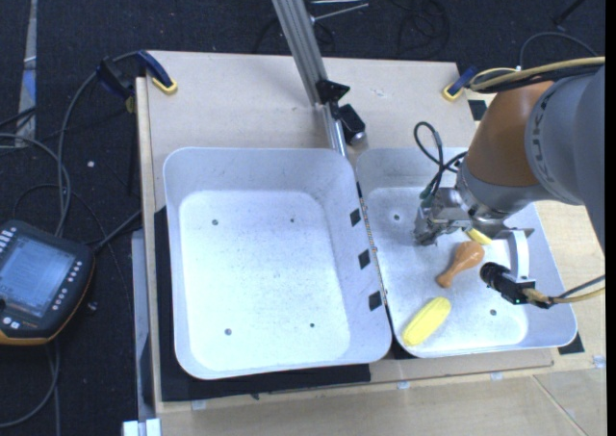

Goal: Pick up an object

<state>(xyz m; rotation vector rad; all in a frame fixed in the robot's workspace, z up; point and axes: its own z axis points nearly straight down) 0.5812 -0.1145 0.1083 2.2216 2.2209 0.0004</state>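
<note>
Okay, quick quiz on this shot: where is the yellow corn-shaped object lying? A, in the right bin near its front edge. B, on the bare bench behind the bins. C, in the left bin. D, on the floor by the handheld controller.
A: the yellow corn-shaped object lies on the floor of the right bin, near its front edge, just forward of the orange piece.

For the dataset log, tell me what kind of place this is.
Likely a robotics lab test cell: a grey and orange robot arm over two white bins, a teach pendant on dark carpet, loose cables.
</note>
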